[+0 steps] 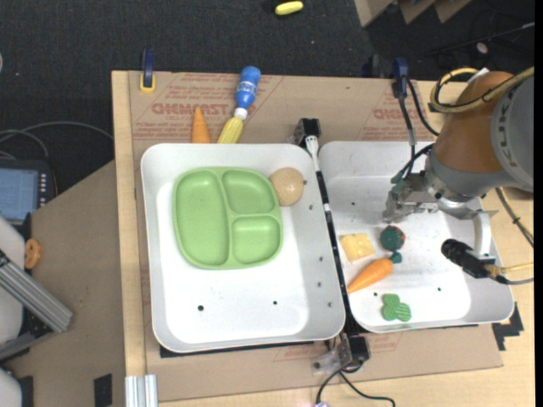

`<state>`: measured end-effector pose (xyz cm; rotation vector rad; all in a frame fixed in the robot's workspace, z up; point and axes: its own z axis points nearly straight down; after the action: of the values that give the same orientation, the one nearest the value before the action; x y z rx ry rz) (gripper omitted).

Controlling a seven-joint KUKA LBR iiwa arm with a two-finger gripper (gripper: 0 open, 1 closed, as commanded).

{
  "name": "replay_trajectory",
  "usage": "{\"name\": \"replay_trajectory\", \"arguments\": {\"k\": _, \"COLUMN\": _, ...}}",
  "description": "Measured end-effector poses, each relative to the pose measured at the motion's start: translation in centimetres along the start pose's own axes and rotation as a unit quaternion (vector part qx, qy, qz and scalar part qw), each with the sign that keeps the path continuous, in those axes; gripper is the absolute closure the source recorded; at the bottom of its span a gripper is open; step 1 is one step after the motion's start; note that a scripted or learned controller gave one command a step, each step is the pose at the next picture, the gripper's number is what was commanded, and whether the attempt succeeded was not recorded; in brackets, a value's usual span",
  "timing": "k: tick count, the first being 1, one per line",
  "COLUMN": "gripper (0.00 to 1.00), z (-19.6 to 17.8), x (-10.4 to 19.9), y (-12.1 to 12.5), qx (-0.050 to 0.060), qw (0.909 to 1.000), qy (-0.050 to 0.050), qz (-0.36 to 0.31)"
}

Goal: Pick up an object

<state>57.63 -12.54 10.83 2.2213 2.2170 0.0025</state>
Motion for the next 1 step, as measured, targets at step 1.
{"name": "replay_trajectory", "arguments": {"k": 1, "gripper": 0.00, "z": 0.06, "x": 0.00, "y": -0.02, "qx": 0.000, "qw": 1.0000, "qy": 0.000, "qz": 0.000}}
